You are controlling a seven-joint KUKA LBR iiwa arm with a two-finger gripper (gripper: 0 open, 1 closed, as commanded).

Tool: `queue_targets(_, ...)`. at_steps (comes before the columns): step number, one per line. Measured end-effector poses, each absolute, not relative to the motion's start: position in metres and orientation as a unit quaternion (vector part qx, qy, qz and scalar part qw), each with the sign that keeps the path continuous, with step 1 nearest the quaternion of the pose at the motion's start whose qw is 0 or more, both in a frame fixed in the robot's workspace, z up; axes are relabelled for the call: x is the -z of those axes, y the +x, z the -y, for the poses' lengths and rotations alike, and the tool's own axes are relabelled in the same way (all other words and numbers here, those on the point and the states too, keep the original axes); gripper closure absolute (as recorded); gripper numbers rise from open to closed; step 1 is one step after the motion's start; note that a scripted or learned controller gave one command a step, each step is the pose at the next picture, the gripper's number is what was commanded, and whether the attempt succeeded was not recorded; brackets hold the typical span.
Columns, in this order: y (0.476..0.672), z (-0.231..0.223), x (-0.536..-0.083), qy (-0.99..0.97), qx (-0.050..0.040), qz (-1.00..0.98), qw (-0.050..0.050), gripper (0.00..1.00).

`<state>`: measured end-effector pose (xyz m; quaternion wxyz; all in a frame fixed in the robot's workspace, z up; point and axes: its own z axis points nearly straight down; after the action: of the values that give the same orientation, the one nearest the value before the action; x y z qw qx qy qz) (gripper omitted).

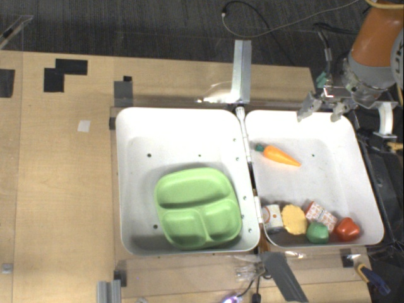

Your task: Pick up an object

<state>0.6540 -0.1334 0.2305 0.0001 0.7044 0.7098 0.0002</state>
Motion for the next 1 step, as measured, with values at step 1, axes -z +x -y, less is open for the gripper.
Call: queue_targets(1, 0.6707, 0.0852, -0.3134, 0.645, -0.0011, -0.764, 0.002, 0.0)
